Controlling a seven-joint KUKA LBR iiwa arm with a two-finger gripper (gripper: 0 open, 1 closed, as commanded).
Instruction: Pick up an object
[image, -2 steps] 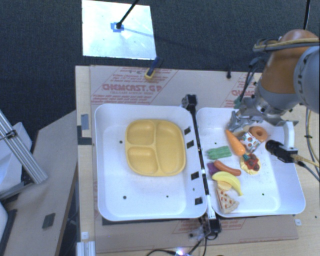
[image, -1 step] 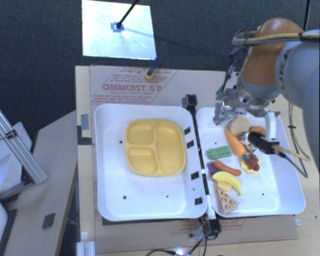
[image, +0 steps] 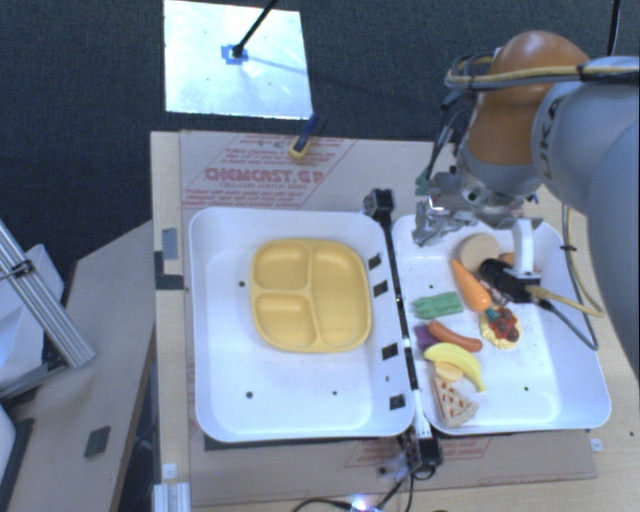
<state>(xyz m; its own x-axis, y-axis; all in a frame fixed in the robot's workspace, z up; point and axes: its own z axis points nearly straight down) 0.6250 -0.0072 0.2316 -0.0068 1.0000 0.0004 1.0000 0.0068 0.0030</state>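
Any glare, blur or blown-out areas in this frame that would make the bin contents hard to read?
Camera view: lighting even, shadows soft; the yellow tray and the toy food near the banana read clearly; the square panel above the bench looks washed out; the arm's grey body at right is close and soft.

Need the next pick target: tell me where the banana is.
The banana lies in the right bin, near its left wall toward the front. It sits just below the hot dog and above the pizza slice.
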